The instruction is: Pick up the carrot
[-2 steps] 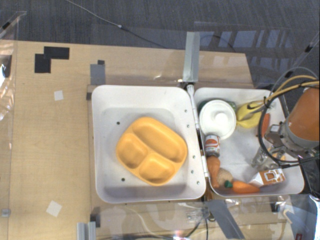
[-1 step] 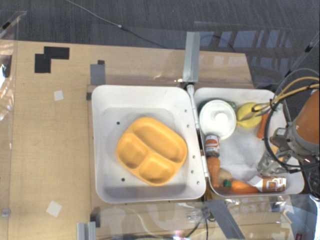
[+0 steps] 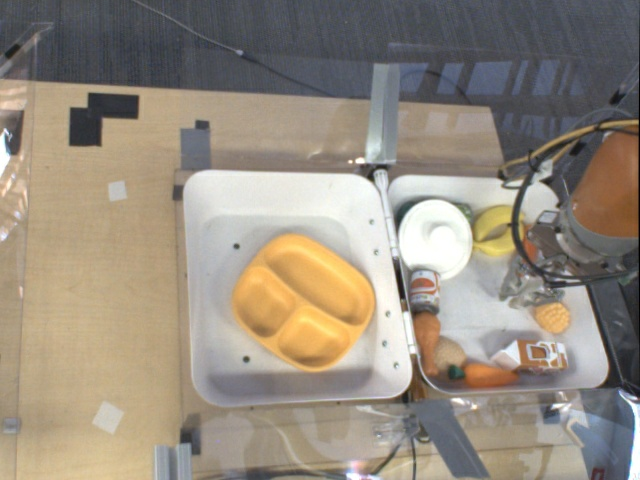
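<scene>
The carrot (image 3: 489,375) lies on its side near the front wall of the right bin (image 3: 590,368), between a beige lump (image 3: 446,354) and a small carton (image 3: 541,354). It is judged light, rigid, smooth and tapered; take hold across the thick middle, where it is least likely to slip. The carton touches or nearly touches its right end, and the wall stands close in front, so room is tight. The gripper (image 3: 527,286) hangs above the bin floor, apart from the carrot; its state cannot be determined.
</scene>
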`<state>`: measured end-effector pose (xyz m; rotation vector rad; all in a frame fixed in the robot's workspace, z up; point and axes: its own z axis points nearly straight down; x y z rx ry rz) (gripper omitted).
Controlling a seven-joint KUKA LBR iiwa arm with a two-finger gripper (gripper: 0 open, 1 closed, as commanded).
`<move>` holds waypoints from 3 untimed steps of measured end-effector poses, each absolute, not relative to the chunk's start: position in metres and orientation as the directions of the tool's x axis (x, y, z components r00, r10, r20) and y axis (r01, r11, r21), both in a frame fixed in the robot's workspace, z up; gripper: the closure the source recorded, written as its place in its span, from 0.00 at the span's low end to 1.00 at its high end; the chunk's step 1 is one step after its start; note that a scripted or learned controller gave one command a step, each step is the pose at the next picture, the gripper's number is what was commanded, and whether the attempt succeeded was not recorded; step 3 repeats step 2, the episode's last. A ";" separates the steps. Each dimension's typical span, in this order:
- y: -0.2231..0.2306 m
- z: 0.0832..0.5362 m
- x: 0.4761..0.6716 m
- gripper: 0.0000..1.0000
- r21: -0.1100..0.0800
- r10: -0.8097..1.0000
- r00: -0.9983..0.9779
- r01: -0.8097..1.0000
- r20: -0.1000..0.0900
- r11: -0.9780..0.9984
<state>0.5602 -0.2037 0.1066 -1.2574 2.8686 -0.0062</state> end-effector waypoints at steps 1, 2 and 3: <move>-0.205 0.091 0.499 1.00 -0.023 -0.900 -0.437 -0.899 -0.007 0.437; -0.205 0.090 0.498 0.00 -0.019 -0.900 -0.437 -0.899 -0.006 0.437; -0.205 0.090 0.498 0.00 -0.019 -0.900 -0.437 -0.899 -0.006 0.437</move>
